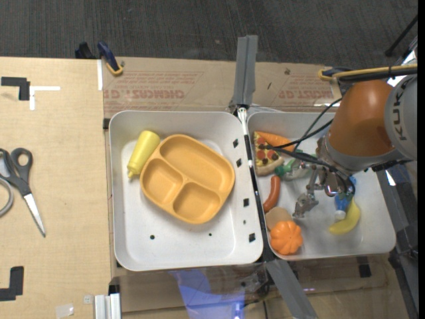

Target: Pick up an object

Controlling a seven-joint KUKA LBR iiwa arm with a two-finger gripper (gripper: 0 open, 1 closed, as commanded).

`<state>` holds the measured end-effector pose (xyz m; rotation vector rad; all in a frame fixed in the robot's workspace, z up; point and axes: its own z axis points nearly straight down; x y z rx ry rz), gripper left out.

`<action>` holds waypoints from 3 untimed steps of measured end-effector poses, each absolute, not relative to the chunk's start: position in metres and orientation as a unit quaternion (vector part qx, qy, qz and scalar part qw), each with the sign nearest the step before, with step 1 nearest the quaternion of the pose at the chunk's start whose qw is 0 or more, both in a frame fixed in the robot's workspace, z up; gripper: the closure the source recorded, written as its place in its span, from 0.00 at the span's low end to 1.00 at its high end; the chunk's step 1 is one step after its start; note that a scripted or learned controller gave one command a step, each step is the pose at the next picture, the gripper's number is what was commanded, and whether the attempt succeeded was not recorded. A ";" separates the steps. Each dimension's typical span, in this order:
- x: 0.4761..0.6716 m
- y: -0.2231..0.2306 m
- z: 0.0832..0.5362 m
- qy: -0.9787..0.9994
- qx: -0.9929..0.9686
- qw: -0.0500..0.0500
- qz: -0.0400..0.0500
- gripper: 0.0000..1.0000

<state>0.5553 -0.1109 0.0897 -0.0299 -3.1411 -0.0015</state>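
Observation:
The right bin [372, 241] holds a pizza slice [267, 153], a red sausage [271, 193], an orange fruit [286, 237], a yellow banana [346, 220], a small green item [287, 170] and a blue-and-white item [342, 205]. My gripper [307, 202] hangs low over the middle of this bin, right of the sausage, above the orange fruit and left of the banana. The orange wrist band [358, 119] sits above it and hides part of the bin. No object is visibly held.
The left bin [133, 244] carries a yellow divided plate [188, 177] and a yellow bottle [142, 153] at its upper left. Scissors [23, 185] lie on the bench far left. Cables [312, 131] cross the right bin's top.

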 end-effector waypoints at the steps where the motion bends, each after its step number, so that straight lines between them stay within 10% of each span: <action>1: 0.591 -0.100 0.091 -1.000 0.026 -0.001 0.000 0.00; 2: 0.639 -0.186 0.136 -0.999 -0.033 -0.003 0.000 0.00; 3: 0.585 -0.221 0.091 -0.993 -0.117 -0.001 0.000 0.00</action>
